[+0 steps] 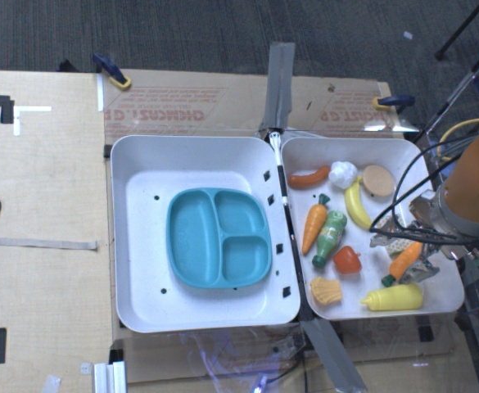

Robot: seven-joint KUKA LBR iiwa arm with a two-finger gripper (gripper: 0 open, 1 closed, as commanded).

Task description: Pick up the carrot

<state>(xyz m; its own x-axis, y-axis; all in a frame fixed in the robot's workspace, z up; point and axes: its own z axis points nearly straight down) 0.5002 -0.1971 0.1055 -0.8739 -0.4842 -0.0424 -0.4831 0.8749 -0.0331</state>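
Wrist: my arm's orange band (476, 178) stands highest above the bench, at the right edge of the frame.
Gripper: my gripper (409, 256) is low over the lower right part of the right bin (305, 142). Cables and metal parts clutter it, so I cannot tell whether it is open or closed.
Right carrot: an orange carrot (404, 262) lies tilted directly at the gripper, its green top toward the lower left, just above the yellow bottle (393, 299). Whether it is gripped or merely lying under the gripper cannot be read.
Left carrot: a second carrot (313, 226) lies untouched at the left side of the same bin, just beside the green bottle (329, 236).
Left bin: the teal plate (219, 237) sits at its centre, well apart from the gripper.
Done, by my judgement: approach to the right carrot.
Left: a confirmed grip, then the lift; neither carrot appears raised off the bin floor.
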